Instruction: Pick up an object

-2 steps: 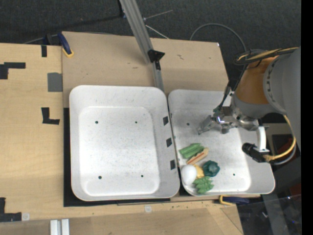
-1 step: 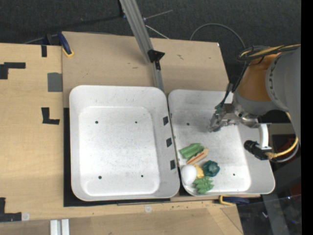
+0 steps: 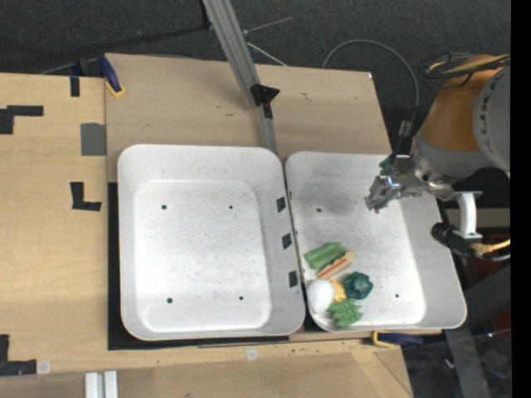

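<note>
the claw (image 3: 380, 196) hangs over the right bin (image 3: 431, 305), its opening impossible to tell. the small toys (image 3: 336, 280) look light and rigid; best gripped across the middle.

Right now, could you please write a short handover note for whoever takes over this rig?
Gripper: low over the right bin, upper part, nothing visible between its fingers.
Objects: all clustered at the right bin's near-left corner: green piece, orange stick, dark teal piece, white egg, small green piece.
Done: no pick yet.
Left: move to the cluster, grasp one object, lift it.
</note>
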Robot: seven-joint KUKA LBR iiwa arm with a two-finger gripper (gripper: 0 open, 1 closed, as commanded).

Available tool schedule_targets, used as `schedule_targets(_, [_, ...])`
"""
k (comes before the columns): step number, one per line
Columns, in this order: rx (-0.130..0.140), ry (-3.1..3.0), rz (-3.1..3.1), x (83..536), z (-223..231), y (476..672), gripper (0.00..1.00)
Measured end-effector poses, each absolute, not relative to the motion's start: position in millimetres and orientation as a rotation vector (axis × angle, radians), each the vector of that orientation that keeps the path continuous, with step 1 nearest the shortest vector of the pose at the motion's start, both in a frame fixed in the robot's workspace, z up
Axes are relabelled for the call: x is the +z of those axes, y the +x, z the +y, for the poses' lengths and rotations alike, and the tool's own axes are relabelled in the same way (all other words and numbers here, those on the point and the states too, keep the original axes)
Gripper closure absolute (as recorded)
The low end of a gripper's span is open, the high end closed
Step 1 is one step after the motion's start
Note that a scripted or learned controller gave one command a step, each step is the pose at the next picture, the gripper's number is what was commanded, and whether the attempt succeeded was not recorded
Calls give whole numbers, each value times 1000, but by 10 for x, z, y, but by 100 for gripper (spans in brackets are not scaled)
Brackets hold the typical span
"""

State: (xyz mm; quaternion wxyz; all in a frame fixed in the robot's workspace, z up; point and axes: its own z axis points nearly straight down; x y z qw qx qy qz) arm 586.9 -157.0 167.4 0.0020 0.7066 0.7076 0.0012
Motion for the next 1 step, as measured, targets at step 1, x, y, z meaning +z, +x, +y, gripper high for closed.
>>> schedule_targets(1, [4, 2216, 2220, 2221, -1587, 5982, 100])
